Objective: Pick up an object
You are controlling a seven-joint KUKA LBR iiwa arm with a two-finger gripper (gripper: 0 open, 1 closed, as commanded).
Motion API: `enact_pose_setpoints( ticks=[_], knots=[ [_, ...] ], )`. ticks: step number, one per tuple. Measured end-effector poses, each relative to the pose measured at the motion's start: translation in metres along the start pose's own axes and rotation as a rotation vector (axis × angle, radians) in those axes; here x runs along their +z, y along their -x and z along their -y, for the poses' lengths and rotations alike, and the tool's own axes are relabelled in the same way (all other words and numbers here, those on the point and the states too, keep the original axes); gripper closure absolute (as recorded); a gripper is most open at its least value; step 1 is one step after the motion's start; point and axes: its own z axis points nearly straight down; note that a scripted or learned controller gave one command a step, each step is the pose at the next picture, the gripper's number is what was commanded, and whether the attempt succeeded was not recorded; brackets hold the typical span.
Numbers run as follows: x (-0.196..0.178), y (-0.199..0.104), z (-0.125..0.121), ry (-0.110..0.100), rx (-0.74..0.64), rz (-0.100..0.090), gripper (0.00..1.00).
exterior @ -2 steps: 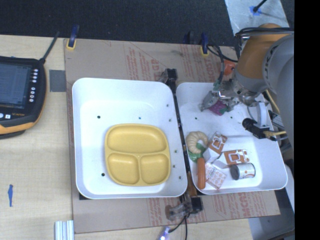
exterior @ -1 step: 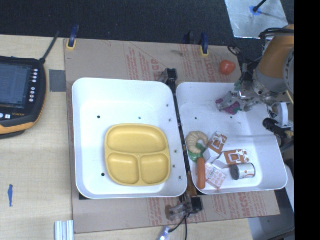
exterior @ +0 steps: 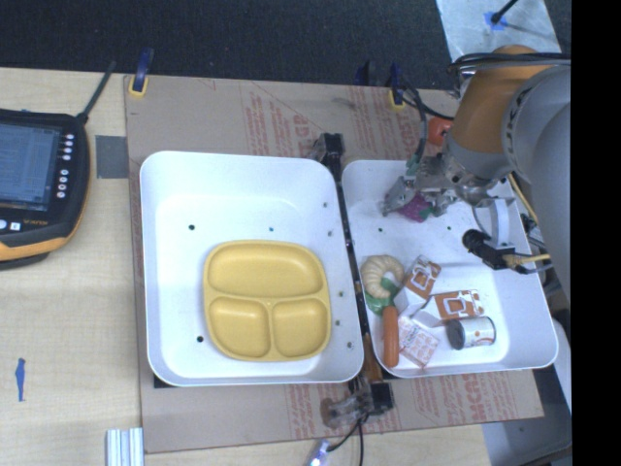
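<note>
The arm point(exterior: 539, 105) has a smooth, rounded grey casing with a broad orange band point(exterior: 485, 105) above the wrist. Below the band sits a darker metallic wrist section carrying the hand point(exterior: 412, 197), a compact assembly of grey and silver parts with a small red-orange detail near its top. Thin dark cables point(exterior: 475, 63) loop over the orange band. A black cylindrical fitting point(exterior: 485, 249) with a pale cable projects beside the wrist.
</note>
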Motion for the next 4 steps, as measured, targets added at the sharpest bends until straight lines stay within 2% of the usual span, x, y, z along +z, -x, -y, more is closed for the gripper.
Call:
enact_pose_setpoints(
  ticks=[1, 2, 3, 4],
  knots=[
    [-0.098, 0.068, 0.001, 0.005, 0.004, 0.001, 0.0],
    [-0.017, 0.056, 0.0, 0.003, 0.003, 0.0, 0.0],
    [0.001, 0.022, 0.053, 0.0, 0.001, 0.001, 0.0],
    [-0.075, 0.073, 0.016, 0.004, 0.004, 0.001, 0.0]
  ],
)
